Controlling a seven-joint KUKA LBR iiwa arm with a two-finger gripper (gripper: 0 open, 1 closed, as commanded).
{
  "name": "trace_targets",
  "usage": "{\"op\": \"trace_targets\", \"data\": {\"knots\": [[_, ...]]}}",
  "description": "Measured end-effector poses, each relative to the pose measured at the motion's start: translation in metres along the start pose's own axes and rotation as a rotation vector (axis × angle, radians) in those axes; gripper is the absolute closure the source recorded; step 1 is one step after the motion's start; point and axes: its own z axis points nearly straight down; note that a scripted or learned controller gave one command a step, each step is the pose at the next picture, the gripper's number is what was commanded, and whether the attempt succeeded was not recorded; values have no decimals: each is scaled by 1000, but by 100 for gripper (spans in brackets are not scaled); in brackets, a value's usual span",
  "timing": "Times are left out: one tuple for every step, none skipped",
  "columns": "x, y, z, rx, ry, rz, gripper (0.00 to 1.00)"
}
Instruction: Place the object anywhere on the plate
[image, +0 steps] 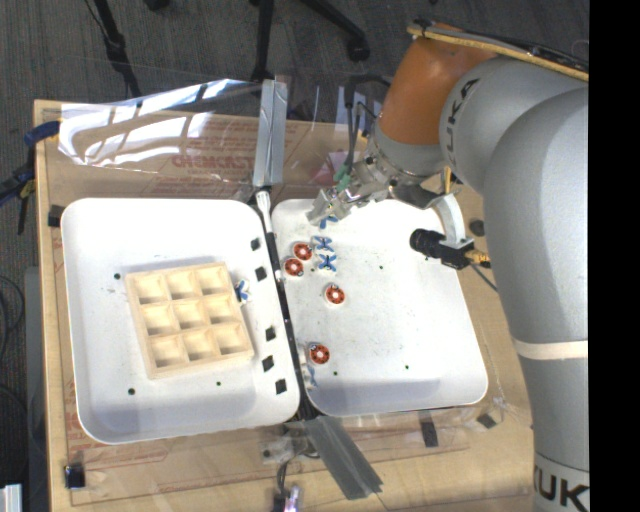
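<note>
A wooden plate (187, 318) with a grid of square pockets lies in the left bin (100, 240). Several small red rings lie in the right bin (420, 330): two close together (298, 259) near the divider, one (333, 294) toward the middle and one (318, 354) lower down. Small blue pieces (325, 253) sit beside the upper rings. My gripper (330, 207) hangs over the right bin's far left corner, just above the blue pieces and upper rings. I see nothing held in it.
A tiny blue piece (241, 291) rests against the plate's right edge in the left bin. Black clips (268, 330) line the divider between the bins. The grey arm (520, 200) covers the bench's right side. A plastic sheet (150, 130) lies behind the left bin.
</note>
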Motion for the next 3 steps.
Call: {"op": "trace_targets", "data": {"knots": [[76, 4, -36, 1, 0, -111, 100], [146, -31, 9, 3, 1, -140, 100], [145, -31, 9, 3, 0, -139, 0]]}}
